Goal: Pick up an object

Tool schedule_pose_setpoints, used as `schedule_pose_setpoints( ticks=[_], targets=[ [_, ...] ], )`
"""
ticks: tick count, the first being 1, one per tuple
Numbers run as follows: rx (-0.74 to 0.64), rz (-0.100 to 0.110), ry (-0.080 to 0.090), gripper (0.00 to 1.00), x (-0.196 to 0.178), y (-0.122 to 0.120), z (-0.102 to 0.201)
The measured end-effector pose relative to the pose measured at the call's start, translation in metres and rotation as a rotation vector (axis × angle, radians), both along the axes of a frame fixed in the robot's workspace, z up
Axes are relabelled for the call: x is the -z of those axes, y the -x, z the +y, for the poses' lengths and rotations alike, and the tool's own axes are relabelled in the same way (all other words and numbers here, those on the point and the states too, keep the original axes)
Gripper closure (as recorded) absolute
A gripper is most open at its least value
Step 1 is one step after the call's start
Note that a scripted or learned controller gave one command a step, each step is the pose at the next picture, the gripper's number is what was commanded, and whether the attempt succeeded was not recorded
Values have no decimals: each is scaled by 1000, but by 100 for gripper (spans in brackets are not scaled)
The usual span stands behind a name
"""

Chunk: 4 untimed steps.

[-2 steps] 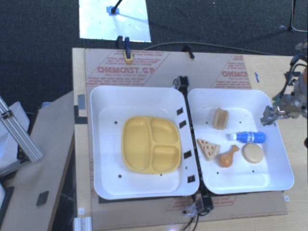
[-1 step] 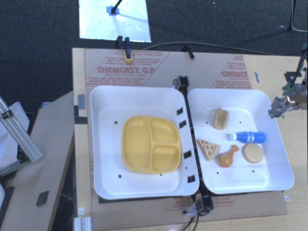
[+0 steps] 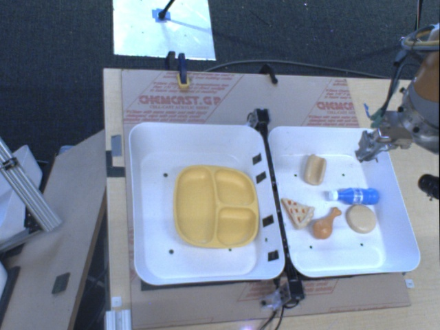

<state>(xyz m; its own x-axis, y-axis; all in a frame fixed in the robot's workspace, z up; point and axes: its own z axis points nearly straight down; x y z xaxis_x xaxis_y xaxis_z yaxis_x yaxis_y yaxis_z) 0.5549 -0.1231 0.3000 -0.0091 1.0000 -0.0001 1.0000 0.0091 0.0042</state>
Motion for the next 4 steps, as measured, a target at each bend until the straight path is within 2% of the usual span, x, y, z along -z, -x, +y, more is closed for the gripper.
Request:
schedule_pose_setpoints(
  ticks=[2,3,4],
  targets=[
    [1,2,-1,100,10,-10,111],
    [1,3,-1,100,25,-19,150],
    [1,1,-1,100,29,-31,204]
  ],
)
